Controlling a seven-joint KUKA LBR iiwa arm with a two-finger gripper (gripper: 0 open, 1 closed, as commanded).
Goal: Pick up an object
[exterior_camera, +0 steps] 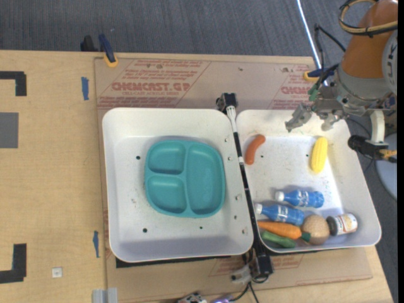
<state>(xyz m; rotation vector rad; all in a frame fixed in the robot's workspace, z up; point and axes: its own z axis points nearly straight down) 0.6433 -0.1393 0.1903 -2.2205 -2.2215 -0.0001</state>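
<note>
Gripper (311, 117) hangs open and empty; approach stage, with corn (319, 154) just below it, needing a descent.

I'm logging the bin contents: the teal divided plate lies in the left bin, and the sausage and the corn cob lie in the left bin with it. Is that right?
Not quite. The teal divided plate does lie in the left bin, but the sausage and the corn cob lie in the right bin, near its far edge, as the camera view shows.
</note>
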